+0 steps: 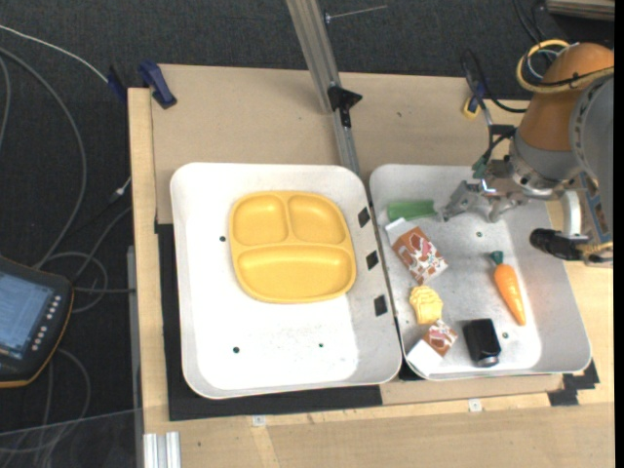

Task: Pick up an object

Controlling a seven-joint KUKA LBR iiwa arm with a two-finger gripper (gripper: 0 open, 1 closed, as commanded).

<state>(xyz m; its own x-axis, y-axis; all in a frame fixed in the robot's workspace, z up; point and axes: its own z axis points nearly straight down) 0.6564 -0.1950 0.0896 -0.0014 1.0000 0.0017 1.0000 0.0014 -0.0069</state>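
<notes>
Right now we are hovering our claw (480, 203), fingers spread and gripping nothing, over the far end of the right bin (556, 339). Below it are lying a green block (409, 210), a red-patterned packet (420, 253), a toy carrot (508, 290) and a black block (481, 340), while a yellow divided plate (291, 245) is sitting in the left bin (200, 291).

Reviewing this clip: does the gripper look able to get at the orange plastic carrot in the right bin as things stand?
Probably yes. The orange plastic carrot lies apart from the other items on bare bin floor, nothing on top of it, and the gripper hangs over the same right white bin.
</notes>
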